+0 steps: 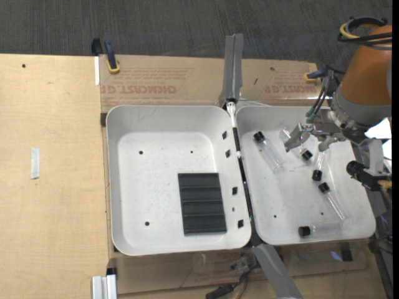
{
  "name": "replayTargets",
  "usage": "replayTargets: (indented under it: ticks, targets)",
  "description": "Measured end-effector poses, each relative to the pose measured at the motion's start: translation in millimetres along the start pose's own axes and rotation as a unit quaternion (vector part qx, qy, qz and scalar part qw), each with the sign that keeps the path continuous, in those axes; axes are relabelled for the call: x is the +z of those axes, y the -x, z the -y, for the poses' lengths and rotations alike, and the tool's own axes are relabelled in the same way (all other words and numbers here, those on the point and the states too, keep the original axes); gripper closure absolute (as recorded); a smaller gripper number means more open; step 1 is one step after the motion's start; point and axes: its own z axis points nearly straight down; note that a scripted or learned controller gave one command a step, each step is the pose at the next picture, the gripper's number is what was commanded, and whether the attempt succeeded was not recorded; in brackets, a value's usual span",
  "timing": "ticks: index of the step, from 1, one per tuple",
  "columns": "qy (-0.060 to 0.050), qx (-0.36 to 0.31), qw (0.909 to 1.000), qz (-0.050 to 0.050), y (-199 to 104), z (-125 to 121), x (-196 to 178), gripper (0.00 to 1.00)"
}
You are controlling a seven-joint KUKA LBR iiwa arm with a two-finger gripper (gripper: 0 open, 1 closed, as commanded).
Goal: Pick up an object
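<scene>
Pale wood bench (50, 167) — two white bins (124, 185) — cardboard (162, 83), dark carpet (156, 11) beyond

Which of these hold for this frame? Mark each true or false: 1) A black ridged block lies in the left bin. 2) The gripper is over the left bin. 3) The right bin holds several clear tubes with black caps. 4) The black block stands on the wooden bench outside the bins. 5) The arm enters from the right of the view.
1) True: the black ridged block lies in the left bin.
2) False: the gripper is over the right bin.
3) True: clear tubes with black caps lie scattered there.
4) False: it lies inside the left bin.
5) True: the arm reaches in from the right.
</scene>
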Motion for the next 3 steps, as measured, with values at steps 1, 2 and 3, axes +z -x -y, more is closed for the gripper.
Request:
replayTargets:
  ticks: [1,2,3]
  targets:
    - [0.002,-0.038,0.9993,0.001,56,-64,57,0.0]
    - [0.001,-0.063,0.998,0.0,84,-40,110,0.0]
    - [0.001,-0.099,0.995,0.0,8,-51,109,0.0]
